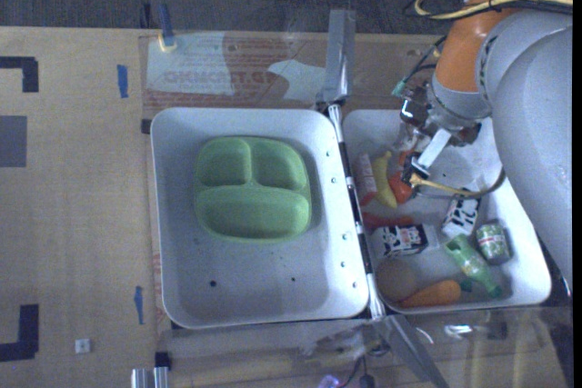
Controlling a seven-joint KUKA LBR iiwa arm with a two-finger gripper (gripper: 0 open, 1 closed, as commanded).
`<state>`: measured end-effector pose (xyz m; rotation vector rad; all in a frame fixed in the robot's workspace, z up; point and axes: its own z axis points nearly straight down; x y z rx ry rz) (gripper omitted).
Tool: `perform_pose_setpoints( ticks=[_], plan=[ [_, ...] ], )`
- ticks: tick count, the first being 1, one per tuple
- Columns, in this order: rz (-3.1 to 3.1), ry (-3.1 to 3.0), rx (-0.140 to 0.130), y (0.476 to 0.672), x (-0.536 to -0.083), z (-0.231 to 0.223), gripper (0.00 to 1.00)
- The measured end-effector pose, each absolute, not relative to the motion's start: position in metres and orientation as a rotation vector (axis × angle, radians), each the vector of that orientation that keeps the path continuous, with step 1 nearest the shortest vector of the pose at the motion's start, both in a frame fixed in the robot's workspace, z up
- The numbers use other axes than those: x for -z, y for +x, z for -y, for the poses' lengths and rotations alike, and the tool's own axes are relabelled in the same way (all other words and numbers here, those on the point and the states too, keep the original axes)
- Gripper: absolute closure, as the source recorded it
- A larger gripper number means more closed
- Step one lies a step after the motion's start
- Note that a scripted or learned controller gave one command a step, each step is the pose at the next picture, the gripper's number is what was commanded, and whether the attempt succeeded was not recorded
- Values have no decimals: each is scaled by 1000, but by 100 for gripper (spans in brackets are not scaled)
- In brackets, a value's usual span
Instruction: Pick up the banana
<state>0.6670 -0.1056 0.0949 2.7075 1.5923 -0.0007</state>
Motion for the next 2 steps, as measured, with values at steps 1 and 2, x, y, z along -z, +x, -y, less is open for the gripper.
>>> perform_pose_setpoints(
  ticks=[1, 2],
  plan=[
    [-1494, 2763, 1, 667, -185, 89, 100],
    [-1494, 2764, 2, 667, -184, 89, 0]
  ],
)
